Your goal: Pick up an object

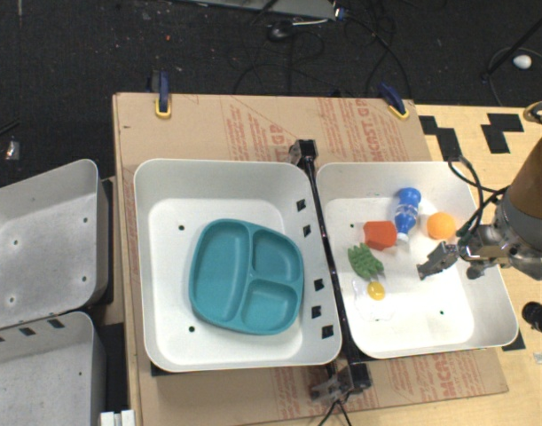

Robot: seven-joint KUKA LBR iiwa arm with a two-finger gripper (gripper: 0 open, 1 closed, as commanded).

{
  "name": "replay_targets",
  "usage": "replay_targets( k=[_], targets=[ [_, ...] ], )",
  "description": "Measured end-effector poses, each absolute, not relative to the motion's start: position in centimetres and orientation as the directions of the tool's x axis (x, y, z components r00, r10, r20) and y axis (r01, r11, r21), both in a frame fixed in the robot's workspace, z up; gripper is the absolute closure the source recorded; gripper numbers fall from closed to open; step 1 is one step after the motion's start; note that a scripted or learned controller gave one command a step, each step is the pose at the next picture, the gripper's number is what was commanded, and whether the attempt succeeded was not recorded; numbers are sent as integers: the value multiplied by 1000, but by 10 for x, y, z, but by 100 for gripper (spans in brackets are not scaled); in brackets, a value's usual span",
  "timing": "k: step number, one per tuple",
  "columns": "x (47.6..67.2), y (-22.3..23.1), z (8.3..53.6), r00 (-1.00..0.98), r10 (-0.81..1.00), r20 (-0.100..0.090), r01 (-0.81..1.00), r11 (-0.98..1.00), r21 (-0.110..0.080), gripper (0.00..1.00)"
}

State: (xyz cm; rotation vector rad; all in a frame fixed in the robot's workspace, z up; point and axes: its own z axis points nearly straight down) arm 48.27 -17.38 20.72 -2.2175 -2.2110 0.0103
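As the bench runs from near edge to far, items are listed in that order. Right bin, near part: bare floor. Yellow piece: small, rounded, likely light and slick; lies just beside the green toy, which looks soft, knobbly and easy to pinch across its body. Gripper: low over the bin's right half, apart from every item, holding nothing; whether its fingers are apart or together cannot be told. Red block: stiff, flat-sided, probably the surest hold, taken across opposite faces. Orange ball: smooth, liable to roll from a pinch. Blue bottle: farthest, lying tilted, narrow; grip mid-body. Left bin: teal tray, three compartments, rigid, too broad for the fingers.
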Motion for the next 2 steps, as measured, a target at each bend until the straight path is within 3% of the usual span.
replay_targets(
  k=[1, 2],
  targets=[
    [486, -174, 213, 0, 1000, 0, 1000, 0, 0, 0],
    [481, -177, 168, 2, 1000, 1, 1000, -2, -4, 0]
  ],
)
